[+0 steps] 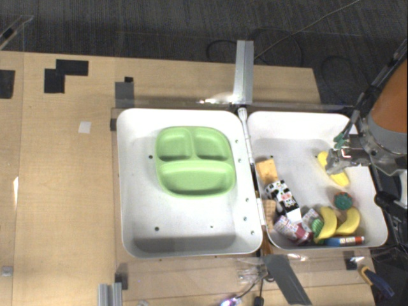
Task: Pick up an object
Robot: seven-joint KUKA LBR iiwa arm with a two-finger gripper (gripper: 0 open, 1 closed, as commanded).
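Observation:
My gripper (pixel 340 153) hangs low at the right side of the right bin (pixel 290 129). It is directly over a small yellow object (pixel 338 176), which pokes out below it and to its left. Whether it touches that object I cannot tell. In the front of the same bin lie two yellow bananas (pixel 327 223), a dark green round piece (pixel 343 201), a red marker (pixel 348 240), a black-and-white patterned toy (pixel 281 196), a tan block (pixel 266 169) and a purple-pink packet (pixel 295 230).
The left bin (pixel 137 190) holds a green divided plate (pixel 194 161) near its middle. A metal post (pixel 244 72) stands behind the seam between the bins. Bare white floor shows at the back left of the right bin. Wooden bench top surrounds both bins.

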